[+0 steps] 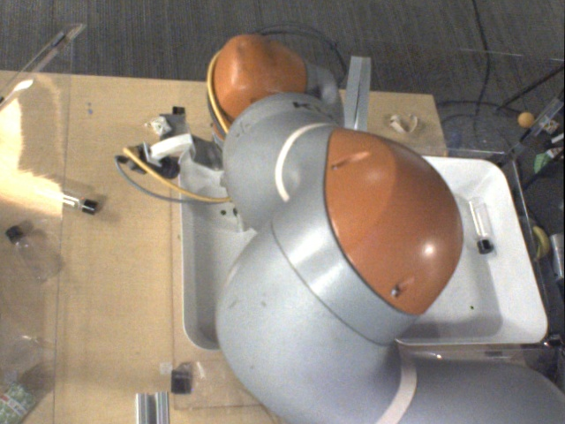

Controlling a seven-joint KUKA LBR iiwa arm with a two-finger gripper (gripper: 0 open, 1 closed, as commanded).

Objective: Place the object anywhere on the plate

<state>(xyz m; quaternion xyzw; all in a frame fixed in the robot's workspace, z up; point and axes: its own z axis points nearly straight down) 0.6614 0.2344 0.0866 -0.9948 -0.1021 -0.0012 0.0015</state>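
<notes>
My grey arm [353,263] with its orange bands reaches across from the right and covers most of both white bins. Its wrist end, with yellow cables and white and black fittings, hangs over the far left corner of the left bin [189,272]. The gripper [187,168] sits there, largely hidden under the wrist. In the right bin [516,263] lies a small clear tube with a black cap [479,228], close to the right wall. The arm hides the floor of the left bin.
On the wooden bench to the left lie a small black-capped vial [79,204] and clear plastic pieces [26,250]. A small black block [181,380] and a metal piece [152,405] sit near the front edge. Cables [530,122] hang at the right.
</notes>
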